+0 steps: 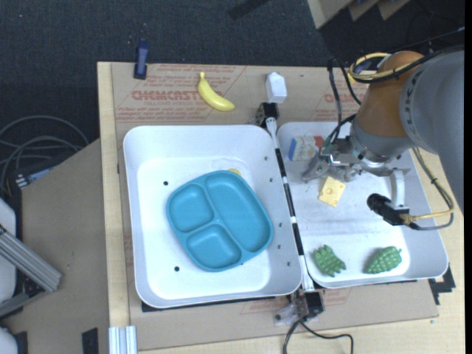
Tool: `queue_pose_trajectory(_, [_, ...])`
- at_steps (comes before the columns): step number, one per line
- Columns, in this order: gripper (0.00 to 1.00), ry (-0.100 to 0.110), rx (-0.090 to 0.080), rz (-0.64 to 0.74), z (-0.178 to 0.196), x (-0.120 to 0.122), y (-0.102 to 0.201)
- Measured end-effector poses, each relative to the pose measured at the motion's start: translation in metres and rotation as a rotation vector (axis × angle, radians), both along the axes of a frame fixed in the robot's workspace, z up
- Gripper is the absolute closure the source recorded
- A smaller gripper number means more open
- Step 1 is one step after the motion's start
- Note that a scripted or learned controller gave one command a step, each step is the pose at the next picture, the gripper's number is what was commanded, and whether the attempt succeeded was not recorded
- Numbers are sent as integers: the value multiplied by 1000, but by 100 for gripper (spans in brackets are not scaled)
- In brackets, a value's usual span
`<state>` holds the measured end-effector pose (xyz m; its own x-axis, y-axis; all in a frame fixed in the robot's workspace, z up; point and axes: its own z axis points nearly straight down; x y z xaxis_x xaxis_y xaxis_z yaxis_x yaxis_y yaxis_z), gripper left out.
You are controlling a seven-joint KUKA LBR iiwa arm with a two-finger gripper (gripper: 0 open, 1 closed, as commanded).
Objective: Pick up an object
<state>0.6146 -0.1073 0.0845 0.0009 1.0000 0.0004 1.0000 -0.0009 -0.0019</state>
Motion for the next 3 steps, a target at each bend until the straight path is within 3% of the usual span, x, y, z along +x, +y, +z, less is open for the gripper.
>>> queue_pose_trajectory(1, [0,13,-1,3,0,49,5])
queue_pose_trajectory(2, [0,0,0,0,0,2,-12])
queue_pose_trajectory(3, [0,-4,-1,2,1,40,3])
